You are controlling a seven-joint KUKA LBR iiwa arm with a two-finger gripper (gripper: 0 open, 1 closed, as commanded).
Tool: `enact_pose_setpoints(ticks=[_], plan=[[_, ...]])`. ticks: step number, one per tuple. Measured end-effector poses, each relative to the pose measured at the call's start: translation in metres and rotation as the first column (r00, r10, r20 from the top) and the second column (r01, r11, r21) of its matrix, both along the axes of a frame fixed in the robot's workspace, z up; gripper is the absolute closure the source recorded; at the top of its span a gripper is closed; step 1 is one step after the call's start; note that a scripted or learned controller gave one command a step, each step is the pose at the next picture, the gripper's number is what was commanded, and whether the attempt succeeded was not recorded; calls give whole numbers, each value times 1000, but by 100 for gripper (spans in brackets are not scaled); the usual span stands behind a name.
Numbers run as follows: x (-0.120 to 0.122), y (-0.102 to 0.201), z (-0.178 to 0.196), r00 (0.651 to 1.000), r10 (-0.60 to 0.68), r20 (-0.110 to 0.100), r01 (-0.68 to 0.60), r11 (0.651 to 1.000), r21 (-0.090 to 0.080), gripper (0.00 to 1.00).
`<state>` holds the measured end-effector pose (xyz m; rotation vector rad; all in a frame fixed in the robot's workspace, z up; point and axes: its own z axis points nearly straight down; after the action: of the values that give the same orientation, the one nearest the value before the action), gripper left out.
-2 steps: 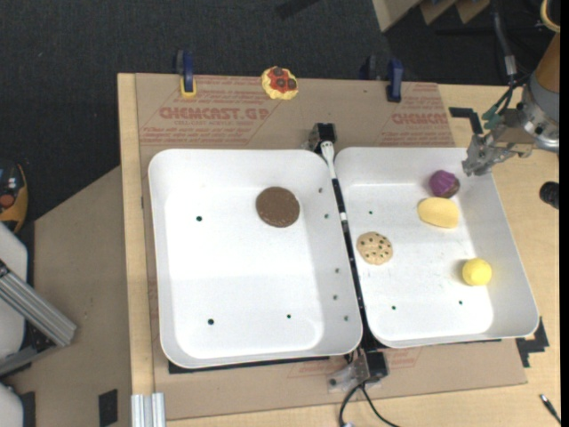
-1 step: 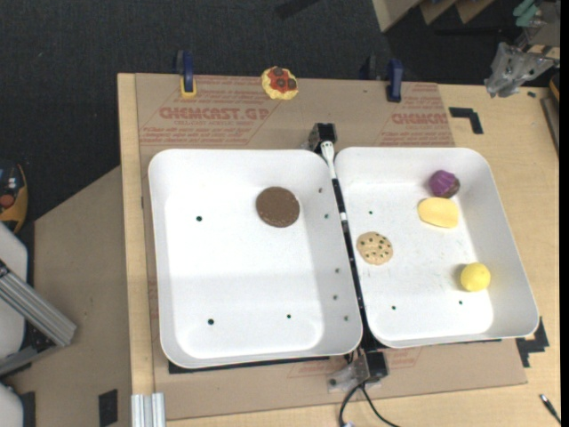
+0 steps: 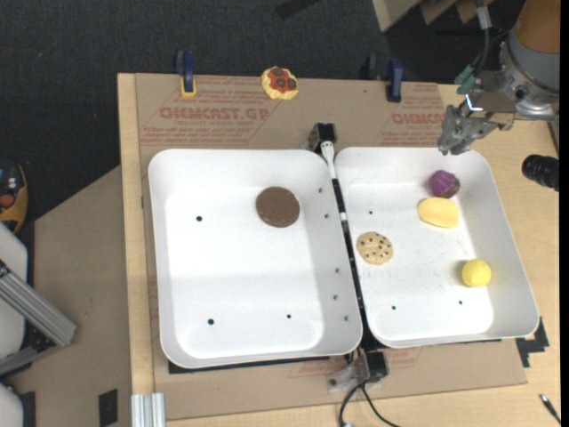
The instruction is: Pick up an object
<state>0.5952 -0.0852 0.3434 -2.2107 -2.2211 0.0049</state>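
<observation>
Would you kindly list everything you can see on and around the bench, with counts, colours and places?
Bins: two, white, side by side on the board; left bin, right bin.
Brown disc: one, brown, upper middle of the left bin.
Cookie: one, tan with dark chips, left side of the right bin.
Purple piece: one, purple, upper right of the right bin.
Pale yellow piece: one, just below the purple piece.
Yellow ball: one, bright yellow, right side of the right bin.
Pastry: one, yellow with red top, on the board behind the bins.
Clamps: two, blue, at the board's back edge.
Board: one, brown, under the bins.
Gripper: one, grey, above the right bin's back rim.
</observation>
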Motion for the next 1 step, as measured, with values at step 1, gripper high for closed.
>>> enact_pose_setpoints(ticks=[1], plan=[[25, -11, 197, 1000, -3, 30, 3, 1000, -8, 100]])
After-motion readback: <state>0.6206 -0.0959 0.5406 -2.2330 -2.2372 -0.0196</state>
